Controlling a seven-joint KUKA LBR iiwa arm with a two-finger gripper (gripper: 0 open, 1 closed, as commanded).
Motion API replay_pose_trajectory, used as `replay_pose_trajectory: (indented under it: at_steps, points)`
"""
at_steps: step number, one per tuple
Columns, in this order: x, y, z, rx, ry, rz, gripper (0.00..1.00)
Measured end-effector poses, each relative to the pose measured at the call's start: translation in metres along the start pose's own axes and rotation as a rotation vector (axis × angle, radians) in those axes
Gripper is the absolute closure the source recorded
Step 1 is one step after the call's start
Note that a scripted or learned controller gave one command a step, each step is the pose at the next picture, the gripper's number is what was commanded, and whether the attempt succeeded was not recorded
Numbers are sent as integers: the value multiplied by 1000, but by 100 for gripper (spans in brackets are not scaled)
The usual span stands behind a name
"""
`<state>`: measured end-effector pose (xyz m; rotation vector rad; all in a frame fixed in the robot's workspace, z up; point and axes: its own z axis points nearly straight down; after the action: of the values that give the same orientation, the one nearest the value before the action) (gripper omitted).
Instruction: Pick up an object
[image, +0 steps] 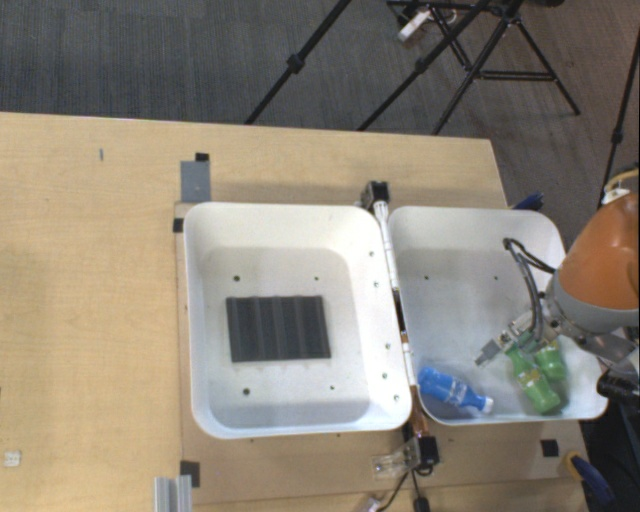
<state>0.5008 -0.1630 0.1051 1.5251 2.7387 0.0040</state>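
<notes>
Low in the right bin (470, 240), near its front corner, my pincer (520, 345) hangs over the green object (540, 385), its spread unclear to me, with a blue bottle (452, 390) near, so I judge the grasp pending and needing a straight descent.

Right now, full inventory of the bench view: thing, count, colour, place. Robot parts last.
Left bin: 1, white, left of the right bin.
Right bin: 1, white, beside it, rims touching.
Ribbed pad: 1, dark grey, flat on the left bin's floor.
Blue bottle: 1, blue, lying at the right bin's near edge.
Green object: 1, green, right bin's near right corner, under the gripper.
Bench: 1, light wood, under both bins.
Tripod legs: several, black, on the floor behind the bench.
Arm: 1, grey with orange band, over the right bin's right side.
Gripper: 1, at the green object.
</notes>
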Motion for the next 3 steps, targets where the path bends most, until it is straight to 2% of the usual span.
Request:
replay_pose_trajectory:
  at_steps: [1,2,3]
  points:
    - [-13,-12,14,-10,2,160,0]
    - [2,-8,14,-9,-12,46,0]
    - [1,-10,15,-6,-4,271,0]
